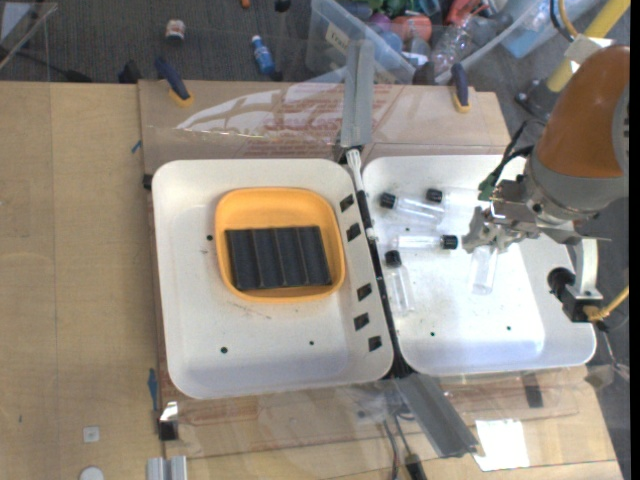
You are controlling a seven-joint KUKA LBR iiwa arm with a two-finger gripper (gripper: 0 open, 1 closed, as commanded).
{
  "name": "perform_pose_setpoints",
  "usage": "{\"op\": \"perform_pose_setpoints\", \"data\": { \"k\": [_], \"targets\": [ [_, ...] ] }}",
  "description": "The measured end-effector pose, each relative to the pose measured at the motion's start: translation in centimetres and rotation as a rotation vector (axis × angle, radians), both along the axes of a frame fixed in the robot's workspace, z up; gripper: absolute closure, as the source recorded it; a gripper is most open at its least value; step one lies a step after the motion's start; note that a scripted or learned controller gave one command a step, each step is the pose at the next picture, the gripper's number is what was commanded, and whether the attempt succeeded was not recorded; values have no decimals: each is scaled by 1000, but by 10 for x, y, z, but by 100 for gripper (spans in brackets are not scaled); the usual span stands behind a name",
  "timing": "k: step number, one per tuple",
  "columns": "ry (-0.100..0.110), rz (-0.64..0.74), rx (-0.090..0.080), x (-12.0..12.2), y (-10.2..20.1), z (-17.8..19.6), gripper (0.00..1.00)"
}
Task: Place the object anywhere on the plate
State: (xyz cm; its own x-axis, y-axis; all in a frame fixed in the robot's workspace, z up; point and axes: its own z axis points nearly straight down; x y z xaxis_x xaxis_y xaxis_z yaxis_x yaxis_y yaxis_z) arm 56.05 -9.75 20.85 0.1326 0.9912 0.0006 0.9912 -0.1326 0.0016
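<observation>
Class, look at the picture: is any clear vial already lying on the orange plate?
No. The orange plate in the left bin bears a dark ridged insert, and the clear vials lie in the right bin.

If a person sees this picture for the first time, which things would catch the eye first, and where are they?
The eye goes first to the orange plate in the left bin, with a dark ribbed block lying on it. Next comes the grey arm with its orange band reaching in from the right, its gripper over the right bin. There, several clear vials with black caps lie scattered near the divider.
</observation>
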Motion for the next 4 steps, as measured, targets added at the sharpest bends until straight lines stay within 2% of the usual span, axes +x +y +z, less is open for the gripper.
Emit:
{"op": "perform_pose_setpoints", "data": {
  "k": [1, 2, 3, 4],
  "targets": [
    [-1, 75, -1, 36, 18, 19, 100],
    [-1, 135, -3, 81, 19, 1, 100],
    [-2, 178, -3, 107, 49, -2, 100],
    [-4, 208, -3, 107, 64, 12, 100]
  ]
}}
